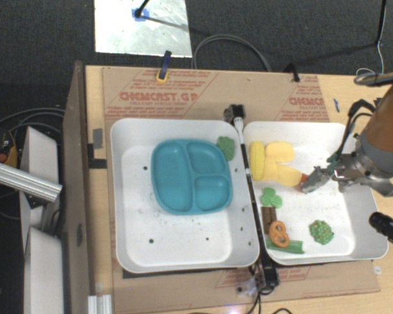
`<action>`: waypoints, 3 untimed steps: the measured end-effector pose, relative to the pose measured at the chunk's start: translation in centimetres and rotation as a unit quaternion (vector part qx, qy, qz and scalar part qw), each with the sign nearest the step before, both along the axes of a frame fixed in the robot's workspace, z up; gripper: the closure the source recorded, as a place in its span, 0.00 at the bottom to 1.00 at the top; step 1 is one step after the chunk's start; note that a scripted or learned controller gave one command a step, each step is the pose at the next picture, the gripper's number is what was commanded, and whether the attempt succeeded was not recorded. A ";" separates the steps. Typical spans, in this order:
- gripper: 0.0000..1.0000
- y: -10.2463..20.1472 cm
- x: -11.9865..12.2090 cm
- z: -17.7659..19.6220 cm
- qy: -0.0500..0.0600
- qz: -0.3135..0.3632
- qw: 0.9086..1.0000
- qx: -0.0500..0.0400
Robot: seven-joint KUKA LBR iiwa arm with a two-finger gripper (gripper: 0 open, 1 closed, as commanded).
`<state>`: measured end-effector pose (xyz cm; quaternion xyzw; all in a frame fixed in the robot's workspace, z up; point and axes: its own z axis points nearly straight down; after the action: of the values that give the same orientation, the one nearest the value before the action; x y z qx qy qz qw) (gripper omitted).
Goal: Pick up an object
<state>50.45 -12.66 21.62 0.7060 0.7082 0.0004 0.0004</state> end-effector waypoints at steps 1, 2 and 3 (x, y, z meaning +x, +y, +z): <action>0.00 -0.7 7.6 -13.8 -0.001 0.002 1.000 -0.001; 1.00 -0.8 7.5 -12.1 -0.002 0.000 1.000 0.000; 1.00 -4.1 8.4 -5.1 -0.003 -0.002 1.000 -0.002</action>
<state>58.84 -16.79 16.48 0.7072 0.7070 0.0015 0.0039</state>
